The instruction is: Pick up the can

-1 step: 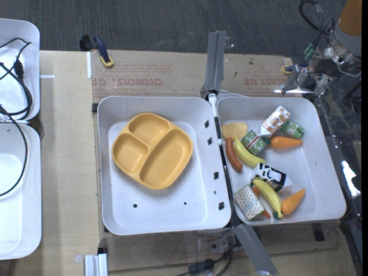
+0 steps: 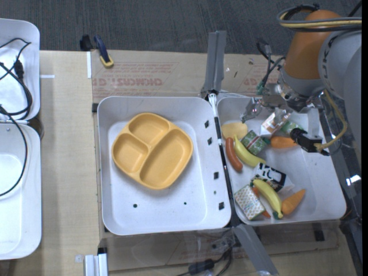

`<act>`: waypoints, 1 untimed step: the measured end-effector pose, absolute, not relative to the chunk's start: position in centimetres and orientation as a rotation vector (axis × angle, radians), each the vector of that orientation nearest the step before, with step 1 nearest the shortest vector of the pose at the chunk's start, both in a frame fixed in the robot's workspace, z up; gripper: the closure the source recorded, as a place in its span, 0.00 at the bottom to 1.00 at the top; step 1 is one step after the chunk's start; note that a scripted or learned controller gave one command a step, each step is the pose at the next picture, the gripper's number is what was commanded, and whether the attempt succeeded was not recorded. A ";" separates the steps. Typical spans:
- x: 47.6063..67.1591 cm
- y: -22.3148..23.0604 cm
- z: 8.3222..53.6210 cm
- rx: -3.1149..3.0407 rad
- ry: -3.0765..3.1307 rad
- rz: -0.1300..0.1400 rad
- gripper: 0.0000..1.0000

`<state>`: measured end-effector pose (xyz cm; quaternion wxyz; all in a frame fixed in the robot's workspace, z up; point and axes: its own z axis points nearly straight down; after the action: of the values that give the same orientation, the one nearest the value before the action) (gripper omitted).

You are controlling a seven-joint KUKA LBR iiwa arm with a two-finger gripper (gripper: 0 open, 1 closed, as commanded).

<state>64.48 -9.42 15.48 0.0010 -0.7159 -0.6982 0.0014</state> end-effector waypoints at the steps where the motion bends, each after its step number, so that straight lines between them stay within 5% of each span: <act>1: 55.9 -9.8 14.8 -2.197 -2.243 0.003 0.00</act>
<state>55.87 -9.81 14.83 0.0008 -0.6998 -0.7144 0.0008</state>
